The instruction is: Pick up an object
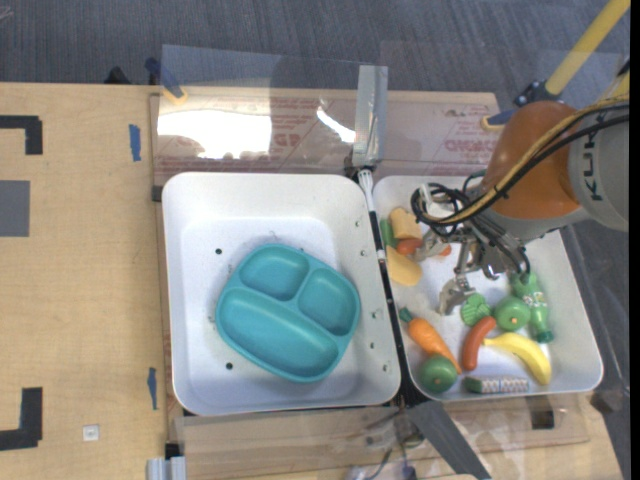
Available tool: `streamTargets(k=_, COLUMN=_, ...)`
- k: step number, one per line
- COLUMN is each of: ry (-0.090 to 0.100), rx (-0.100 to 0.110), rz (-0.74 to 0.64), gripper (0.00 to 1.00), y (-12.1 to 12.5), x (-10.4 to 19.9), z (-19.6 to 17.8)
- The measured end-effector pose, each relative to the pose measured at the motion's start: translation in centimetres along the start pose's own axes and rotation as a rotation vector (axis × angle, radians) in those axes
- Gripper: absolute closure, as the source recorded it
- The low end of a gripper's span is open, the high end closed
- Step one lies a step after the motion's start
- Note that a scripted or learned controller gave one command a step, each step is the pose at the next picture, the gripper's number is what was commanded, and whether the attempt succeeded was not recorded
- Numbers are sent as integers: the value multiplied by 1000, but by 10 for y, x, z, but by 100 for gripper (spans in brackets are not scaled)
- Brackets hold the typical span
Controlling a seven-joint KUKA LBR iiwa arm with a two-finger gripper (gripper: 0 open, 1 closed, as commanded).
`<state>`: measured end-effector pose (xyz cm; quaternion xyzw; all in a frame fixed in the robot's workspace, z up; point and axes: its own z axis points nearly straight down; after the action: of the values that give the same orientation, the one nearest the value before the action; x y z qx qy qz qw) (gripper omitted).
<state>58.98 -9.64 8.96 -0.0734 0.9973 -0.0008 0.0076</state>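
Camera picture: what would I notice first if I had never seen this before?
Probably the big teal divided plate, lying alone in the left white bin. Next, the heap of bright toy food in the right white bin: a carrot, a banana and green pieces. The grey arm with its orange band reaches in from the right, its gripper low over the toys.

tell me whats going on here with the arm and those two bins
A grey robot arm with an orange band reaches in from the right over the right-hand white bin, which holds toy food: an orange carrot, a yellow banana, a red pepper and green pieces. Its gripper hangs low among them, with nothing visibly between its fingers. The left white bin holds a teal divided plastic plate.
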Motion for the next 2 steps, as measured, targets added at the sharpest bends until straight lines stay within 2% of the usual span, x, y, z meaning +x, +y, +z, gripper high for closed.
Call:
streamTargets(k=1, ry=42, rx=-7, rz=230, gripper=0, y=-36, x=-51, z=1)
streamTargets(k=2, ry=7, rx=0, rz=98, gripper=0, y=-62, x=1, z=1)
